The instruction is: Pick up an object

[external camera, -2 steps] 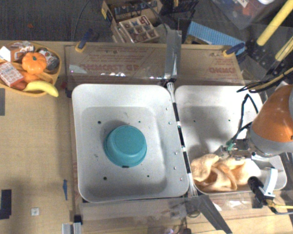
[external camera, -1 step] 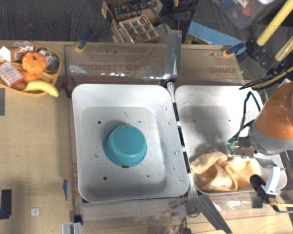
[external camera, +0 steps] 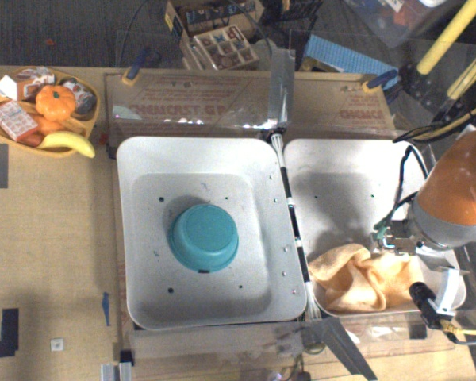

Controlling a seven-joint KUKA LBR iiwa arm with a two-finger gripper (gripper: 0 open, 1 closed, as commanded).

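Observation:
A teal bowl (external camera: 205, 237) lies upside down in the middle of the left bin (external camera: 143, 173). A crumpled pale orange cloth (external camera: 357, 280) lies in the near part of the right bin (external camera: 333, 173). The arm's orange band (external camera: 460, 185) and grey wrist hang over the right bin's right side. The gripper (external camera: 389, 240) sits low at the cloth's upper right edge, just above or touching it. The wrist hides its fingertips.
A plate of toy fruit and food (external camera: 41, 111) rests on the bench at the far left. Cardboard walls (external camera: 198, 98) stand behind both bins. A black cable (external camera: 404, 181) loops over the right bin. Crates and clutter lie on the floor beyond.

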